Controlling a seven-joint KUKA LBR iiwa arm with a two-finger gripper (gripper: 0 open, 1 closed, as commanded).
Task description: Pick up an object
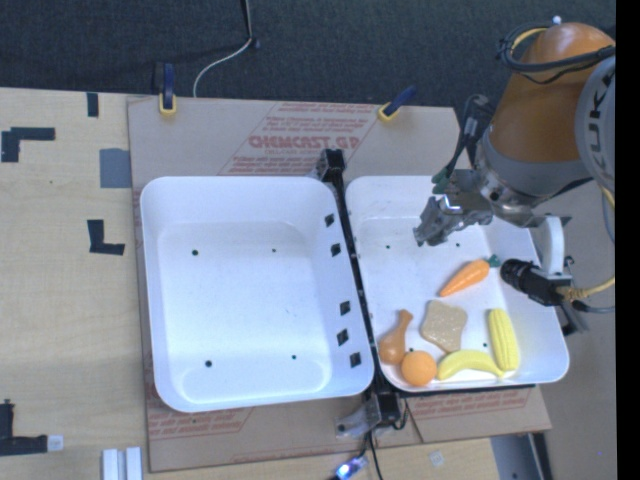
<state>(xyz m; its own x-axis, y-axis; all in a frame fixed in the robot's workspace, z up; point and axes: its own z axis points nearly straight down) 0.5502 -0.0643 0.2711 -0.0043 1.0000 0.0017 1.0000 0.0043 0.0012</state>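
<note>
Nearest the camera, at the lower edge of the right bin [372,268], a cluster of toy food sits tightly packed: an orange ball [418,368], a banana [468,365], a corn cob [503,339], a slice of bread [443,325] and a drumstick [396,339]. Slightly apart, right of centre, lies a carrot [466,277]. The gripper [437,222] hangs over bare bin floor in the upper part of that bin, up and left of the carrot; I cannot tell whether it is released or clenched, and nothing shows in it. Judging by looks, the carrot is light, stiff, smooth plastic, likely to roll. I would take it across its thick middle.
</note>
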